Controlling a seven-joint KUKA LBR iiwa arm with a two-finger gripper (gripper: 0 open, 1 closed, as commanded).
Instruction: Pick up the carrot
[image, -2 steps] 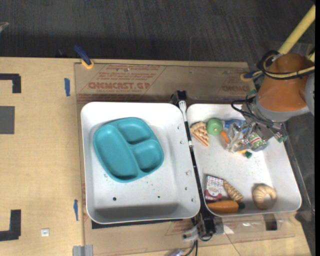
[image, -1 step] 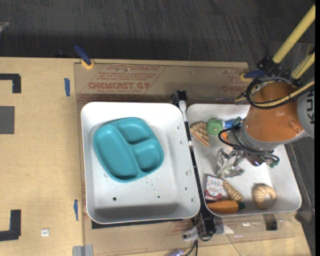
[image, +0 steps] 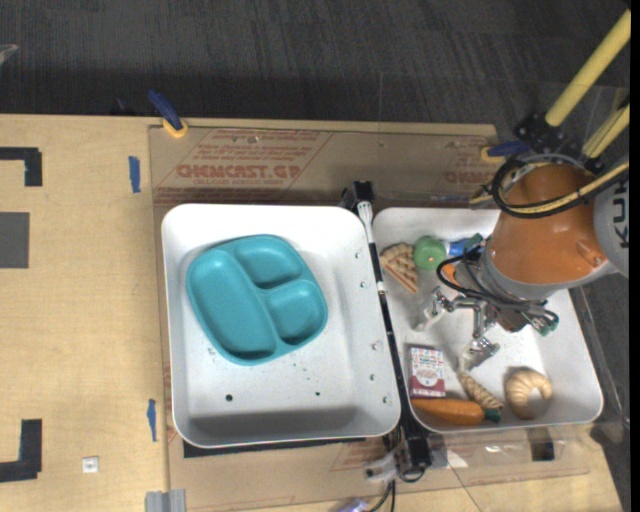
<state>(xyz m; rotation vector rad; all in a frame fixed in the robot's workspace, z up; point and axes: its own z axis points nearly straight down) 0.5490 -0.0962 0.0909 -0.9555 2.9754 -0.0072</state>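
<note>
Carrot (image: 449, 410) sits low along the right bin's (image: 580, 345) near wall - pincer (image: 481, 347) hangs above it, spread open and empty, so I'd come down straddling its narrow width.

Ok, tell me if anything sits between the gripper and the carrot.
Nothing lies squarely between them. The gripper hangs over the right bin, and the carrot lies nearer the front wall. A small card box and a rope-like piece crowd it on either side.

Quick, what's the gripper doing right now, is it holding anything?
Gripper: jaws open, holding nothing, hanging over the right bin, above and apart from the carrot.
</note>
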